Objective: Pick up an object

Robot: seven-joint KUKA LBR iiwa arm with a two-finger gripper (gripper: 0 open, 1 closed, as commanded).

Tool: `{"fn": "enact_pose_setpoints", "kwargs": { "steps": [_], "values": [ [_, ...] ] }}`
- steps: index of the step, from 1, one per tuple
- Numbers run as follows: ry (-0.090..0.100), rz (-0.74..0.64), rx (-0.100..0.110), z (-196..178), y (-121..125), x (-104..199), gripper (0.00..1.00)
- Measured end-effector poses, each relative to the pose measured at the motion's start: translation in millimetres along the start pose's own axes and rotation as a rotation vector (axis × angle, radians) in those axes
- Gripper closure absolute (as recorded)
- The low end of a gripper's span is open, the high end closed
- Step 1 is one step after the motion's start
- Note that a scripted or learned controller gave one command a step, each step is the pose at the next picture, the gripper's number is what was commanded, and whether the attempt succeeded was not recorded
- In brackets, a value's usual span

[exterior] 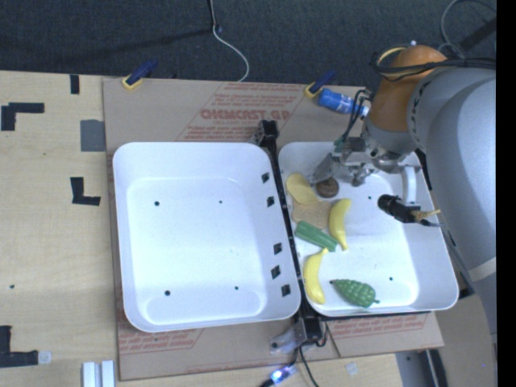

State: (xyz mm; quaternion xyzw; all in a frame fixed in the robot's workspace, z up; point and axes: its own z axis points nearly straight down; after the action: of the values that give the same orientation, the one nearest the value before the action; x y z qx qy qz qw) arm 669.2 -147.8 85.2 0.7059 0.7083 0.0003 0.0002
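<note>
The gripper (334,170) is hovering low over the right bin (427,264), because the toys are all lying there: 2 bananas (339,222), a green pod (315,235) and a brown lump (326,188) just below its seemingly open, empty fingers.

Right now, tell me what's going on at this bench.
The grey arm's gripper is down in the right bin, over a small brown object near the far left corner. Two bananas, a green pod-like piece and a knobbly green item lie in that bin. The left bin sits alongside.
</note>
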Motion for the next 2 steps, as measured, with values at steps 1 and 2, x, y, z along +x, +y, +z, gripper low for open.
{"fn": "enact_pose_setpoints", "kwargs": {
  "steps": [1,2],
  "values": [
    [-0.002,0.003,0.001,-0.4,-37.2,21.7,0.0],
    [-0.001,0.002,0.0,-10.1,-35.9,21.6,1.0]
  ]
}}
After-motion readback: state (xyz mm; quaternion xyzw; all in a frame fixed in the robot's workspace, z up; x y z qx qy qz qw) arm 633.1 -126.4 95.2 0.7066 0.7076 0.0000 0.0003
